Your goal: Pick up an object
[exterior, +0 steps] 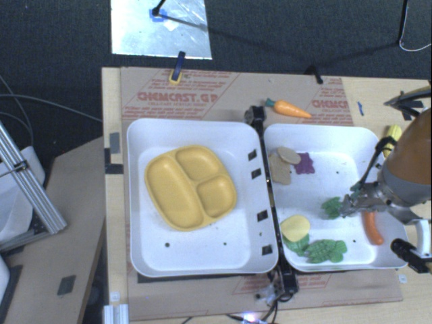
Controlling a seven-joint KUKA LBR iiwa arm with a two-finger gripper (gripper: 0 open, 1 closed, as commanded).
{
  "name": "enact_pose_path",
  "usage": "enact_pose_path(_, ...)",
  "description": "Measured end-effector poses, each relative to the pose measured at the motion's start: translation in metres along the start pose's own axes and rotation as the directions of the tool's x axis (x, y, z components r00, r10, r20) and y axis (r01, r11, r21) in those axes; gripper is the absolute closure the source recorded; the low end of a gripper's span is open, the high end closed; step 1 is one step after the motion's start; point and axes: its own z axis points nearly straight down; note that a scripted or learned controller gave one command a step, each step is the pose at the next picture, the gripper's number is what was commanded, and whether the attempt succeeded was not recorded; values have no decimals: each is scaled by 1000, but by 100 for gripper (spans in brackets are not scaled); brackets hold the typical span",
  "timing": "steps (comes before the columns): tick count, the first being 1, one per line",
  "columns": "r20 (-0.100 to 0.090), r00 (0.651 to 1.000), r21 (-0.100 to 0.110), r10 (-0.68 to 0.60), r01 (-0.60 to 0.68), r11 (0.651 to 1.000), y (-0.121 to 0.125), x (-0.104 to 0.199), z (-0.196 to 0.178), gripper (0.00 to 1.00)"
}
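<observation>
Far to the left of the hand, a yellow divided plate (191, 186) is seen lying in the left bin (138, 181). In the right bin (324, 137), left of the hand and below it, a yellow round piece (295, 227) and a leafy green piece (327, 250) are seen; a tan slice (288, 156) and a purple piece (305, 163) lie up-left of it. The hand (345, 206) is lowered to a small green piece (331, 207), which lies at its tip; how far it is opened cannot be told, and no object is seen held in it. The step is judged to be the reach and grasp. A firm closing and a straight lift would be called for next. An orange-red piece (372, 227) lies just right of the hand. A carrot (289, 109) rests on the brown bench (202, 93) beyond the bins, and dark floor (54, 46) is seen around it.
</observation>
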Motion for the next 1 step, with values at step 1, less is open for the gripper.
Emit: enact_pose_path(1, 2, 1000, -5, 0, 0, 1000, 2, -1, -1, 0)
